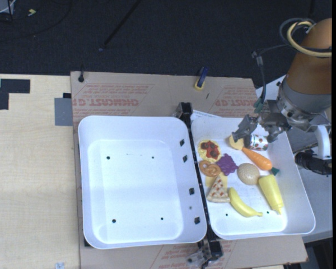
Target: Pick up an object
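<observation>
My gripper (256,129) hangs over the far part of the right bin (302,220), its two dark fingers spread apart with nothing clamped between them. Just beneath and between the fingertips sits a small white and red object (259,143), and a pale yellow wedge (236,143) lies just beside my left finger. The carrot (257,158) starts right below that white piece and slants toward the near side. Further toward the near side lie the potato (248,174), the corn cob (271,193), the banana (242,203), the pizza slice (218,191), purple grapes (228,163) and a pretzel (209,168). The left bin (89,150) sits alongside.
</observation>
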Action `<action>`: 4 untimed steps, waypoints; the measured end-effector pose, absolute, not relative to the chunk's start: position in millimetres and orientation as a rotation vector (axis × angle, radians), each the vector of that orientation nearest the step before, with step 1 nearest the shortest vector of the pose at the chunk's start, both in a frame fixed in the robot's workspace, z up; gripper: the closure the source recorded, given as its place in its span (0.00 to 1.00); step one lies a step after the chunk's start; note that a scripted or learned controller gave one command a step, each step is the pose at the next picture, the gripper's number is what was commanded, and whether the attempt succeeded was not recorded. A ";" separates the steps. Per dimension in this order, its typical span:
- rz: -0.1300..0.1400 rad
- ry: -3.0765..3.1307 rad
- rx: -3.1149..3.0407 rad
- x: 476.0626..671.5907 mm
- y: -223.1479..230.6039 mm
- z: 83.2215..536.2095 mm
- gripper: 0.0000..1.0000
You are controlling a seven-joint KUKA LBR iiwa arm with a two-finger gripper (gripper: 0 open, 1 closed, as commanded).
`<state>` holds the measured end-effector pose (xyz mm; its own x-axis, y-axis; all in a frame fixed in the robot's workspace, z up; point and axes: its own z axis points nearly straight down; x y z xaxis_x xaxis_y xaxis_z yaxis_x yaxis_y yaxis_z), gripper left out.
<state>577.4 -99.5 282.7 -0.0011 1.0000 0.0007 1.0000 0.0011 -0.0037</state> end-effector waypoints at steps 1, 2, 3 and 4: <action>0.011 -2.213 -2.214 547.5 -67.6 183.0 0.00; 0.011 -2.214 -2.216 546.9 -87.1 97.9 0.00; 0.001 -2.222 -2.219 584.9 -81.9 86.7 0.00; -0.007 -2.232 -2.225 647.8 -120.7 176.6 0.00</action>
<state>647.8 -120.7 176.6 -0.0028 1.0000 -0.0040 0.9999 0.0029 0.0099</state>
